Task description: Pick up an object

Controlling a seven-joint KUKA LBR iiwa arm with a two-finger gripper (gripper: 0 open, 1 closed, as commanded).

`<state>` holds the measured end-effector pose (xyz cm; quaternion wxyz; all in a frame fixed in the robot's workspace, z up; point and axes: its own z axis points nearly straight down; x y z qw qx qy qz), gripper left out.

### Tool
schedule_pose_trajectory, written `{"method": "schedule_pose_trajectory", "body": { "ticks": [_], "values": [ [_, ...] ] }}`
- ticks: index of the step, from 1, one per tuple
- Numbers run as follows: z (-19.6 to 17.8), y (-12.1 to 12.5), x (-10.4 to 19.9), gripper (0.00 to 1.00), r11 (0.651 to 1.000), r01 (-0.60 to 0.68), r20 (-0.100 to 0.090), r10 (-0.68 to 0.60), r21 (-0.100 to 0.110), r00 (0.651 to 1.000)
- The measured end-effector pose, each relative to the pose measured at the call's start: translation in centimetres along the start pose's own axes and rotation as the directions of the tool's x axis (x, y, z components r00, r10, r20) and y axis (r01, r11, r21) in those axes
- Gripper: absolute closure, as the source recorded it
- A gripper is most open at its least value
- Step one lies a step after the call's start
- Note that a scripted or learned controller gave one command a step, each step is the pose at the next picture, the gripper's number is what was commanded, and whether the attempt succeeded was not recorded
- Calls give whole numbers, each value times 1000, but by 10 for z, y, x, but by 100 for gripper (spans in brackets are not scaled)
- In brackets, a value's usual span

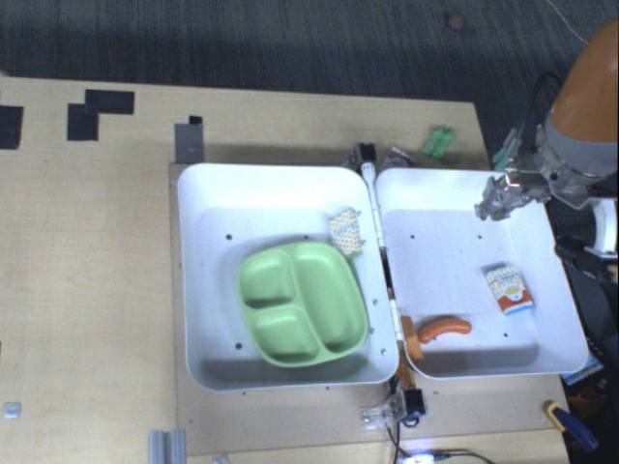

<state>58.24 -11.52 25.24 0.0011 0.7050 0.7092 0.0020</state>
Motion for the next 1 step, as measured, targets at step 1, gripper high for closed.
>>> {"method": "schedule_pose_trajectory", "body": {
  "ticks": [1],
  "values": [
    [-4, -32, 43, 100, 1000, 0, 0, 0, 2, 1000]
  ]
}}
